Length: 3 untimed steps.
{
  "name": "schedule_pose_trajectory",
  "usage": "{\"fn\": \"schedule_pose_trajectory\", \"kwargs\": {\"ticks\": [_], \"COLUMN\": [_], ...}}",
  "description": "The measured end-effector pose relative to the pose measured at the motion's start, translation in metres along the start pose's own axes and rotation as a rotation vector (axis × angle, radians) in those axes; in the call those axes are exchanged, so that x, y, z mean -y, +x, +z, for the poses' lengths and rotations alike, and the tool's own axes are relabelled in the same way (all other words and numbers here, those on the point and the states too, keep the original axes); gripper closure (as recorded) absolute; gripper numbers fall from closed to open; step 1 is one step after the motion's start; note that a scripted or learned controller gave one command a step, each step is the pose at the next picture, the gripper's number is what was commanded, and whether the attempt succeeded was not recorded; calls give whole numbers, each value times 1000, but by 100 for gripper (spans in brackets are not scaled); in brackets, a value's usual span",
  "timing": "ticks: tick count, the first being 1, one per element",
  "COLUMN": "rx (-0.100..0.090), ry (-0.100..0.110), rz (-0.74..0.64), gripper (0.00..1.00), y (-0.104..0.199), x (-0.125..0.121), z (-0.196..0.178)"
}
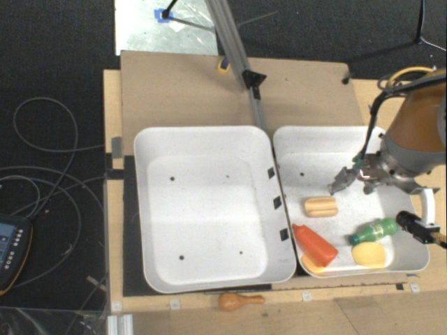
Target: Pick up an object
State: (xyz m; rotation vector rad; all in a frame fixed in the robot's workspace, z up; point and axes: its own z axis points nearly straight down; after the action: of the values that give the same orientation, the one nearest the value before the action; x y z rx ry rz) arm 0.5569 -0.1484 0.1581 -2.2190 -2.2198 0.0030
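The right bin (307, 149) holds a tan bread roll (320, 206), a red-orange wedge-shaped object (316, 245), a green bottle (374, 230) and a yellow lemon-like object (369, 255). My gripper (353, 185) hangs over the middle of the right bin, just above and to the right of the roll. Its fingers (341, 181) are spread open with nothing between them. The arm's orange band (419, 121) rises behind it at the right edge.
The left bin (150, 187) lies beside the right one, joined by black clips (277, 202). A brown pear-shaped object (241, 300) lies on the bench in front of the bins. A grey pole (234, 40) slants in from the top.
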Motion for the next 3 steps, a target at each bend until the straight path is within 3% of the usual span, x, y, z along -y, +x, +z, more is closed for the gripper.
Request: {"fn": "schedule_pose_trajectory", "kwargs": {"ticks": [1, 2, 3], "rx": [0, 2, 2], "ry": [-3, -8, -9], "rz": [0, -1, -4], "gripper": [0, 100, 100], "y": [0, 0, 8], "x": [-7, -8, -4], "z": [44, 30, -21]}}
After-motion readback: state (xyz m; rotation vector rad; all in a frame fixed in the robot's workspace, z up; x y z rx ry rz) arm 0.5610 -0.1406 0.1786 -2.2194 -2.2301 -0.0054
